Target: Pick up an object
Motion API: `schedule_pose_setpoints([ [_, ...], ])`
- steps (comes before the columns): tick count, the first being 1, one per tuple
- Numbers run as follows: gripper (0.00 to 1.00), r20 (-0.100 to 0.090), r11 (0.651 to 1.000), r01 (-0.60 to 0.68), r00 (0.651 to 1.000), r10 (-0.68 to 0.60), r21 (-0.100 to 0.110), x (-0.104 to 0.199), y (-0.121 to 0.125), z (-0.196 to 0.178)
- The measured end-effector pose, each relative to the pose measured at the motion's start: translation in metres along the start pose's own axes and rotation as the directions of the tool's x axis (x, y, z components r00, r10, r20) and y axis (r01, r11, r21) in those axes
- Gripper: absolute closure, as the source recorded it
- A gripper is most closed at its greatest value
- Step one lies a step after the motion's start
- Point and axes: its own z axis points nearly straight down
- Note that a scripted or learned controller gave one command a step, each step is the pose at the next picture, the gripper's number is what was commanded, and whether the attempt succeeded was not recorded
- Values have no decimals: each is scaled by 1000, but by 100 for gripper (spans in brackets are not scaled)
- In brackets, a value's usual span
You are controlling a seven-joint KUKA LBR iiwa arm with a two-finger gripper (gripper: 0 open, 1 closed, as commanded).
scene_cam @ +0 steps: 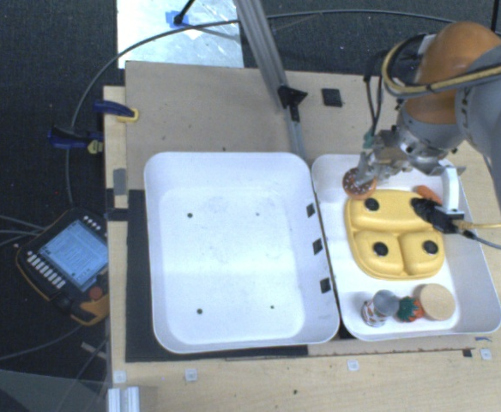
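Objects for picking all lie in the right bin [489, 283]; the biggest is a yellow tray [394, 233] with three dark dimples, flat in the bin's middle. Near the bin's front edge sit three small things in a row — a grey-and-red lump [379, 306], a green-and-red piece [407, 310] and a tan round disc [437, 300], the last two touching or nearly so. An orange bit [428, 194] shows at the tray's far right corner, beside a black part of the arm's tooling.

The gripper [365, 175] hangs over the far left corner of the right bin, just at the tray's far edge; a small brownish round thing [354, 181] sits right at its tip, but whether that thing is pinched between the fingers or merely beneath them I cannot tell, nor how wide the gripper stands. The grey arm [491, 84], with its orange band [455, 51], comes in from the right.

The left bin [165, 230] lies alongside, touching the right one along their shared edge; a handheld control pad [66, 260] rests on the dark floor to the left of the bench [199, 101].
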Motion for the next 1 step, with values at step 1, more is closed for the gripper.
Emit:
schedule_pose_setpoints([
  [1, 100, 0, 1000, -2, 1000, 2, -1, -3, -3, -45],
])
